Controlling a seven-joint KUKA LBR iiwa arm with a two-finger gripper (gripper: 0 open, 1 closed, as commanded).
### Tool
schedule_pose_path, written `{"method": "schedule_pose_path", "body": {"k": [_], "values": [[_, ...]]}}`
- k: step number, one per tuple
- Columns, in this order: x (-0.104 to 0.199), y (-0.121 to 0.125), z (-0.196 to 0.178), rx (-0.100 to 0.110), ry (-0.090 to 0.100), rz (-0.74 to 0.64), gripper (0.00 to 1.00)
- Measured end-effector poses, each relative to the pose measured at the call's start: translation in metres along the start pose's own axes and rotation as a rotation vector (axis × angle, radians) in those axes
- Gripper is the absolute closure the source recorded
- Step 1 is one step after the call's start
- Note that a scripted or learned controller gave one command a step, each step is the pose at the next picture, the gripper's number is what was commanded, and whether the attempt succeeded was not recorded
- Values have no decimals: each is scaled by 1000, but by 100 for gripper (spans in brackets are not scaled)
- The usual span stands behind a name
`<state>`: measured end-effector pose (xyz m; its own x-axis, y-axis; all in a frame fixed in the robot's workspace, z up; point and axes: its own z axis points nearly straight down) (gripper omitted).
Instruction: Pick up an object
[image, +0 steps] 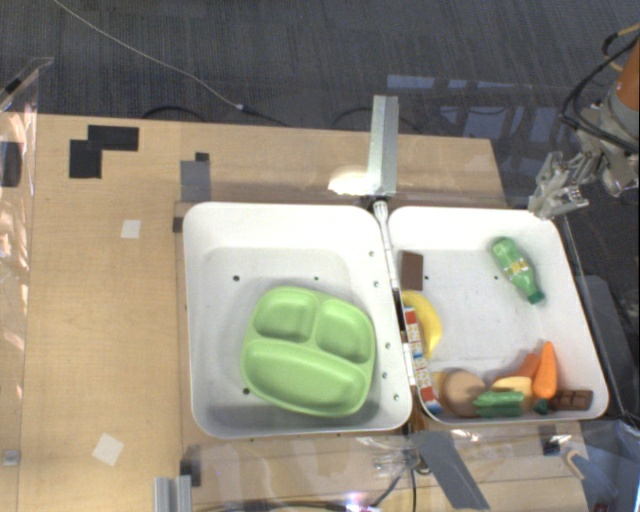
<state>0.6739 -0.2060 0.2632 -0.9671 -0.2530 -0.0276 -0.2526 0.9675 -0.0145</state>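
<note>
- hand (560, 190) at 2 o'clock of view, just past the far-right corner of the right bin (470, 245); can't tell if open or closed; nothing seen in it
- right bin: green bottle (517, 269) at 1 o'clock; banana (427, 322) by left wall; carrot (544, 370) at 5 o'clock
- left bin (215, 300): green divided tray (309, 350) w/ 3 sections, lying tilted
- tabletop (100, 330) at 9 o'clock

Open floor beside green bottle (517, 268)
</note>
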Motion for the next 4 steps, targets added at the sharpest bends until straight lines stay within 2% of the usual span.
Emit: {"method": "schedule_pose_path", "body": {"k": [1, 3, 4], "values": [[-6, 27, -38, -8, 14, 179, 100], [-11, 27, -66, -1, -9, 174, 100], [2, 0, -46, -8, 18, 133, 100]]}}
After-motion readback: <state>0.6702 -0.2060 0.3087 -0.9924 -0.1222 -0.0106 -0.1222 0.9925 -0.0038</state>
